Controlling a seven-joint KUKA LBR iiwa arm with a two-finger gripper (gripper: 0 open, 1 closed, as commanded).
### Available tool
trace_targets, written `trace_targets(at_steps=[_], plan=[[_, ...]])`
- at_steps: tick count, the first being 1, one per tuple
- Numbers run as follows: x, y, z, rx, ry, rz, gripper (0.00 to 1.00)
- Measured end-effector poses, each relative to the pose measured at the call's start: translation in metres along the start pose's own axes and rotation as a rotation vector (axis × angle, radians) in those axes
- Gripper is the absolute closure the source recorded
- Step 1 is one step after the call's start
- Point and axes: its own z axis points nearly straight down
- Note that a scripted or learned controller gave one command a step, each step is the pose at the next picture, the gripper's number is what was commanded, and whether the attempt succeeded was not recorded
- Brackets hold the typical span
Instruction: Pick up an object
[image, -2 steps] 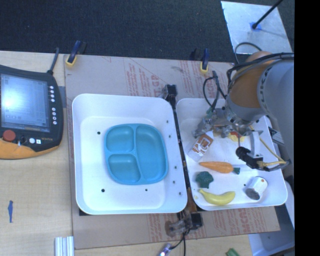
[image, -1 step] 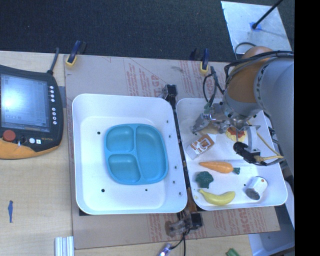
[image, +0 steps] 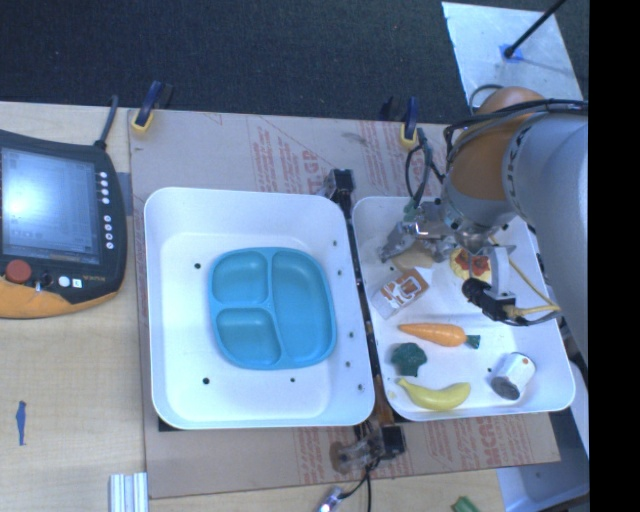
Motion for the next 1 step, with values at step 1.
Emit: trace_targets(at_steps=[1], plan=[[0.0007, 0.0102, -0.0002, 0.0, 0.0, 0.0, 0.0]])
